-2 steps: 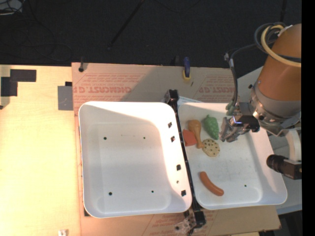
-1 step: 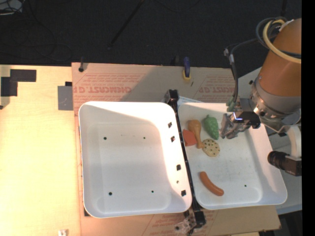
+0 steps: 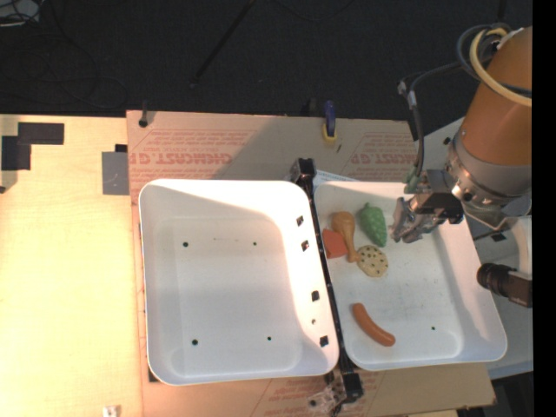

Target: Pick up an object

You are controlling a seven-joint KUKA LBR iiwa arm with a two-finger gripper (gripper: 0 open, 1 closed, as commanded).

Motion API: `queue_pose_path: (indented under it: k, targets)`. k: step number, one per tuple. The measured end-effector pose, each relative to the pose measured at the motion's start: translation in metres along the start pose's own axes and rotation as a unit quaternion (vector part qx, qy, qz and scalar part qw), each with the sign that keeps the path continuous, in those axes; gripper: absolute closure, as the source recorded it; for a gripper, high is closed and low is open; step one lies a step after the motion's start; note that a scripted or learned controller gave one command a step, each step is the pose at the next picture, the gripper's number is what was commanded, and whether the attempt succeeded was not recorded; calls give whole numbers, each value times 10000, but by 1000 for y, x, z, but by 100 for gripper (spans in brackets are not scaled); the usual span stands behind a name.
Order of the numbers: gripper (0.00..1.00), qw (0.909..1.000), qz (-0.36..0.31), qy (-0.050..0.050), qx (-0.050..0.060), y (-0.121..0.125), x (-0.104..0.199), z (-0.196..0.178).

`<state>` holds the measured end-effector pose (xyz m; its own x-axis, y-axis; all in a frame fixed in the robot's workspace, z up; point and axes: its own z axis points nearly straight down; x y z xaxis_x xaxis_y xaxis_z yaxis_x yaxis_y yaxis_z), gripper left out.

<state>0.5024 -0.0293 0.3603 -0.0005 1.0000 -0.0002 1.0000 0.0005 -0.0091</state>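
Two shallow white bins sit side by side on a cardboard-covered surface (image 3: 217, 150); the left bin (image 3: 230, 285) and the right bin (image 3: 434, 311) touch along a black clip seam. In the right bin lie a green leafy toy (image 3: 374, 223), a tan drumstick (image 3: 345, 228), an orange-red block (image 3: 334, 244), a speckled cookie (image 3: 373, 261) and, nearer the front, a hot dog sausage (image 3: 373, 324). The arm's jaws (image 3: 407, 226) hang over the right bin just beside the green toy, nothing visibly between them, and whether they are spread or pressed together I cannot tell.
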Motion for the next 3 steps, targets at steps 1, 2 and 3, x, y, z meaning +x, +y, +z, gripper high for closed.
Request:
queue_pose_path:
  k: [1, 2, 3]
  targets:
    - [100, 10000, -17, 0, 15, 0, 0, -9]
    - [100, 10000, -41, 0, 29, 0, -1, -18]
    - [100, 10000, -69, -1, 42, 1, -2, -27]
